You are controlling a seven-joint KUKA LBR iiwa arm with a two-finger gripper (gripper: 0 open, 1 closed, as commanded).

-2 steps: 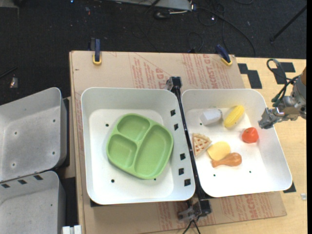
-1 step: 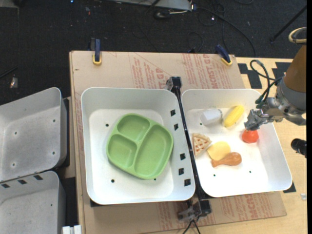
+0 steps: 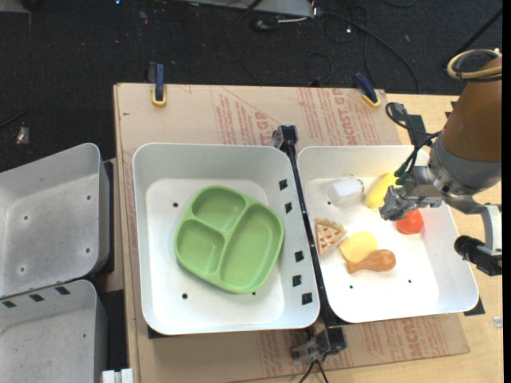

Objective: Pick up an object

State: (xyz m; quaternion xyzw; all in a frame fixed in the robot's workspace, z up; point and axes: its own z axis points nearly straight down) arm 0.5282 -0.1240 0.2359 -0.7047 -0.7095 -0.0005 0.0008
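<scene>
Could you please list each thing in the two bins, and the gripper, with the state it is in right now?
green divided plate: lying flat in the left bin, compartments bare.
white object: resting on the right bin floor.
yellow banana: beside the gripper, lying down.
red object: just below the gripper.
waffle slice: flat.
yellow lemon: resting, touching the drumstick.
drumstick: on its side.
gripper: low over the right bin.

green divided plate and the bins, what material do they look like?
Green divided plate: probably moulded plastic, matte to satin, judging by its uniform colour, soft rounded compartment edges and lack of sharp glare. White bins: likely thin formed plastic, though painted metal is possible; smooth, slightly speckled, with rounded corners.
</scene>
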